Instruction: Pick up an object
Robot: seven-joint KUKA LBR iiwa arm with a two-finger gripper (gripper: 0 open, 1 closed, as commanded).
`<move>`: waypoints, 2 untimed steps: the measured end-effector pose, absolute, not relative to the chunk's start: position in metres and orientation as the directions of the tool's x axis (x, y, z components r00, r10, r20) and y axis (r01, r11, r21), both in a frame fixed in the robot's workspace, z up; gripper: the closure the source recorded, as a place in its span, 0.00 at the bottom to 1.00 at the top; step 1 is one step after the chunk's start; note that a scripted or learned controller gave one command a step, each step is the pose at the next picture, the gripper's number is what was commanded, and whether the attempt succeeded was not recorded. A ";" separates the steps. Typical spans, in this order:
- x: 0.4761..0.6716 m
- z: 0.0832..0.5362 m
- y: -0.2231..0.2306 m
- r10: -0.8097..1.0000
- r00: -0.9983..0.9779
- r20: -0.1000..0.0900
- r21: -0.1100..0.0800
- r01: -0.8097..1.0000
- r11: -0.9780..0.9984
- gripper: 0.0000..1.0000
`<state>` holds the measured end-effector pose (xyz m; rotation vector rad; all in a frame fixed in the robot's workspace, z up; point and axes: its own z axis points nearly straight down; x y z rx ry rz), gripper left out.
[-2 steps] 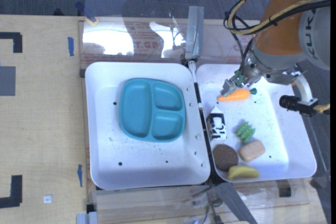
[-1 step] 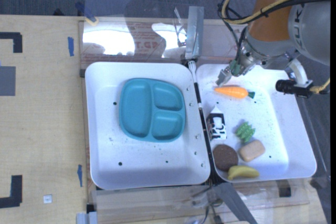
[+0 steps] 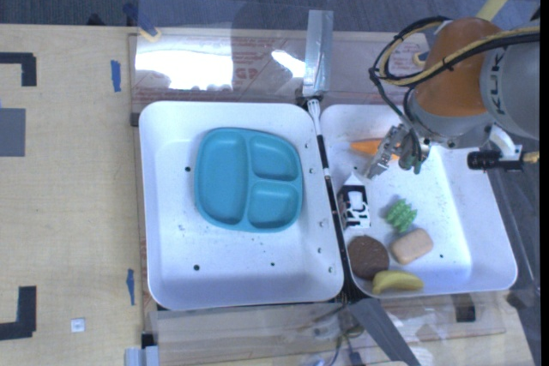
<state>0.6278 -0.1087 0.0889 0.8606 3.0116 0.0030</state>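
Observation:
My gripper (image 3: pixel 397 160) hangs over the far part of the right bin (image 3: pixel 463 219), open, with nothing between its fingers. An orange carrot (image 3: pixel 364 147) lies just to its left, its right end hidden behind the left finger. Nearer the front of the same bin lie a black-and-white block (image 3: pixel 353 207), a green leafy piece (image 3: pixel 400 214), a tan bread-like piece (image 3: pixel 412 246), a brown round disc (image 3: pixel 367 255) and a yellow banana (image 3: pixel 396 281).
The left bin (image 3: pixel 163 210) holds a blue divided plate (image 3: pixel 249 178). A metal divider (image 3: pixel 317 56) stands behind the seam between the bins. The grey arm with its orange band (image 3: pixel 459 69) and cables reaches in from the right.

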 end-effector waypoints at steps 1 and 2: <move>0.640 0.088 -0.106 0.776 -0.631 -0.007 0.006 0.776 0.631 1.00; 0.645 0.190 -0.067 0.964 -0.266 -0.003 0.010 0.964 0.266 1.00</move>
